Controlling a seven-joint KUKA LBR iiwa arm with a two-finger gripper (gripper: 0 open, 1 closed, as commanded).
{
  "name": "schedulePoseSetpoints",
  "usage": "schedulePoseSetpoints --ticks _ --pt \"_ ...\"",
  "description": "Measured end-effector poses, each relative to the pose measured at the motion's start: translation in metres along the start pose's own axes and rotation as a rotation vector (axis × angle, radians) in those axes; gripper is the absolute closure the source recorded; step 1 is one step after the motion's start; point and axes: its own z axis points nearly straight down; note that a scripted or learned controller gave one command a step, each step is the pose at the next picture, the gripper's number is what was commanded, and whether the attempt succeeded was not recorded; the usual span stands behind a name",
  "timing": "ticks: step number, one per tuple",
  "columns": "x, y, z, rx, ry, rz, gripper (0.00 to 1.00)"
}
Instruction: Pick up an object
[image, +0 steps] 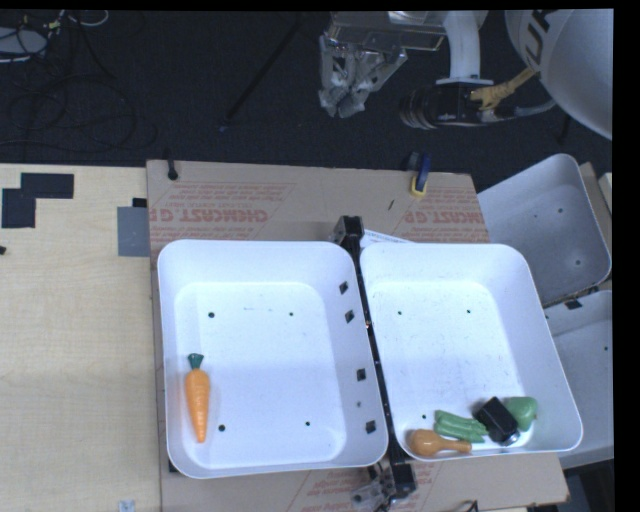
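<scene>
The carrot (197, 397) lies in the left bin (250, 268), close to its left wall and near the front corner, its green top pointing away from the front edge and its orange tip toward it; it is alone there, touching nothing else. Across the black clips (350, 317) joining the two bins, the right bin (450, 262) keeps its things crowded into the front right corner: a green bean pod (459, 426), an orange-tan gourd-shaped piece (436, 443) just in front of it, a black block (496, 419) resting against the pod, and a green piece (522, 408) beside the block (its form is too small to make out). My hand (346, 95) hangs high at the back, over the dark floor beyond the desk (70, 330), well apart from both bins; nothing sits between my fingers, though I cannot tell whether they are spread or closed.
</scene>
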Motion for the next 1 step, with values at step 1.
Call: schedulePoseSetpoints --ticks 1 --pt "0.0451 0.0008 0.0043 0.018 -0.005 0.003 1.00"
